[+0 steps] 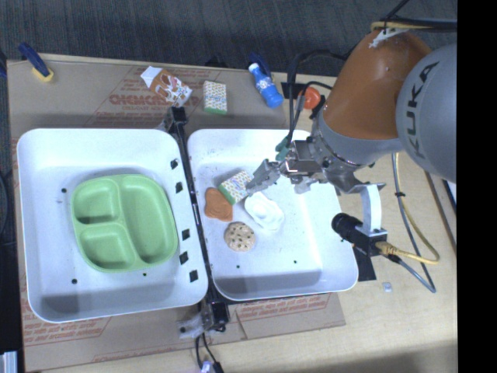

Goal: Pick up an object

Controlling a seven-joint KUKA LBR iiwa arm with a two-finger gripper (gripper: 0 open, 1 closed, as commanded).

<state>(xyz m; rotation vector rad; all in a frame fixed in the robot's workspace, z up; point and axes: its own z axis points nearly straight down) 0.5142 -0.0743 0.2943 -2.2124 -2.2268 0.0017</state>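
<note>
In the right bin (326, 270) lay four things close together: a green-and-white packet (235, 185) tilted, an orange piece (218, 204), a round cookie (240, 236), and a white lump (265, 211).

Dark grey ribbed carpet (194, 14) across the top, behind the bench. Pale wooden bench (404, 317), bare at lower right. Flattened brown cardboard (109, 84) with red print spread over it, poking out at the bottom edge as well. Blue clamps at the cardboard's far edge: one at top left (35, 61), one near the middle (266, 85). Even, soft light, faint shadows.
</note>
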